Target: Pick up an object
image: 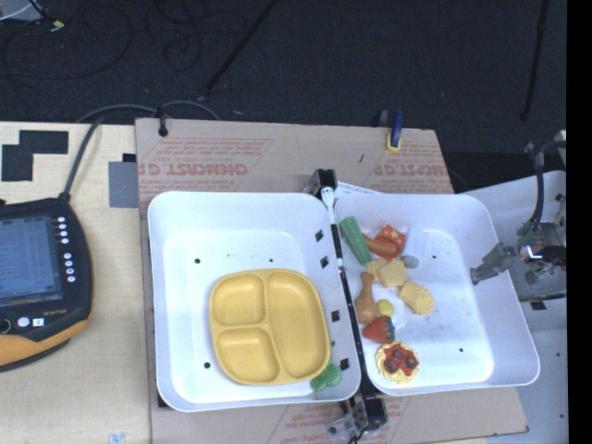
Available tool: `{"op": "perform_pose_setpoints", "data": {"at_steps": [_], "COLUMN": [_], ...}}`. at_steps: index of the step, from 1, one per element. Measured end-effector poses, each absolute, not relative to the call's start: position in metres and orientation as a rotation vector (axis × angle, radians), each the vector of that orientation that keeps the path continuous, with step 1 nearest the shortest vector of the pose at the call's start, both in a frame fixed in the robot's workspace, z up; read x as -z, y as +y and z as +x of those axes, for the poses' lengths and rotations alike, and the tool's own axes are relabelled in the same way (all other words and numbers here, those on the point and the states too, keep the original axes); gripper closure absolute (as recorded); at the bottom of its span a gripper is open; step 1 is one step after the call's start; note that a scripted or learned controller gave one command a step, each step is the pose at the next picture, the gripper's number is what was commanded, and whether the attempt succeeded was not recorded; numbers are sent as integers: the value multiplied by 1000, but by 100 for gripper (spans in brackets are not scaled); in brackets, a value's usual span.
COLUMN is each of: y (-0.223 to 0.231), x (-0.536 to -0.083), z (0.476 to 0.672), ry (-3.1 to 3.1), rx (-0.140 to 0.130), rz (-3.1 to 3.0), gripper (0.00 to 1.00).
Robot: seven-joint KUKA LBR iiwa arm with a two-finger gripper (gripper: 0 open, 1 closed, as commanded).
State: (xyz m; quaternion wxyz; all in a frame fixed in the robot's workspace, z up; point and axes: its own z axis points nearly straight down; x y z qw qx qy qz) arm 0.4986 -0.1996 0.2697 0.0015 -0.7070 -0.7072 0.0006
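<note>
Green toy leaf (326, 377) lay by the yellow plate (268, 326) in the left bin (176, 248). Toy food (388, 285) sat in the right bin (481, 340). I could not tell how the gripper (488, 268) stood.

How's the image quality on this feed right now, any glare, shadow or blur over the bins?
Camera view: lighting is even and soft; the right bin looks bright, slightly washed out along its right wall; the yellow tray and toy food stay legible though a little soft; the gripper at the right edge is small and blurry; the floor beyond is dark.
</note>
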Motion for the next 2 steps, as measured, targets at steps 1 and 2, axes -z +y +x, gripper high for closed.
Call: {"op": "perform_pose_setpoints", "data": {"at_steps": [1, 2], "y": [-201, -129], "x": [-279, -386], "z": [498, 476], "ry": [-2218, -2234], "rx": [-2, 9], "rz": [-2218, -2216], "gripper": [100, 100]}}
